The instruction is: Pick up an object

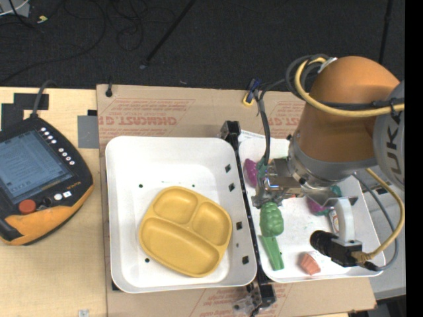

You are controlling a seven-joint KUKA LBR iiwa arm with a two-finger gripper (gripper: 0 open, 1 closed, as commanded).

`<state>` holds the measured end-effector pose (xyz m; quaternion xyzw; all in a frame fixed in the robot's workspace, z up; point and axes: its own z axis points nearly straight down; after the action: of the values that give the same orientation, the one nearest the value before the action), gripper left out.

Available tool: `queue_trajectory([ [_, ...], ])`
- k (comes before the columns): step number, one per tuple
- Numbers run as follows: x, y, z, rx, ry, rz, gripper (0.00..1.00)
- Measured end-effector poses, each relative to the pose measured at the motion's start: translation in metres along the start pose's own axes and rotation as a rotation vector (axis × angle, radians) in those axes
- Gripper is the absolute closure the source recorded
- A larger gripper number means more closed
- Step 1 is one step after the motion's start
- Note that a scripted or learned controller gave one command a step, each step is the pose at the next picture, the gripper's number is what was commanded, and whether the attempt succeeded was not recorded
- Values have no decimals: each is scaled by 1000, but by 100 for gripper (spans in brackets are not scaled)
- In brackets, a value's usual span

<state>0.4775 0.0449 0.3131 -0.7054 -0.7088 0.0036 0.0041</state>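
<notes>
In the right bin (291, 273) lies a green toy with a bushy head and a long stem (271, 222), near the bin's left wall. My gripper (269, 189) hangs directly above the toy's head, very close to it. A purple piece (251, 170) lies just left of the gripper, and another purple bit (318, 207) shows under the wrist on the right. A small salmon-coloured object (308, 264) rests near the front edge. The big orange and grey wrist hides much of the bin's back half.
The left bin (132, 152) holds a yellow divided plate (185, 231). A black divider (239, 197) runs between the bins. A teach pendant with an orange edge (36, 177) lies on the bench at far left. Cables trail behind the bins.
</notes>
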Motion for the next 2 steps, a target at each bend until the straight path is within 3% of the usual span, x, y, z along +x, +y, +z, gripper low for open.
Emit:
queue_trajectory([
  [1,-54,-2,-112,-21,-2,9,100],
  [2,32,24,-41,-1,-1,-1,100],
])
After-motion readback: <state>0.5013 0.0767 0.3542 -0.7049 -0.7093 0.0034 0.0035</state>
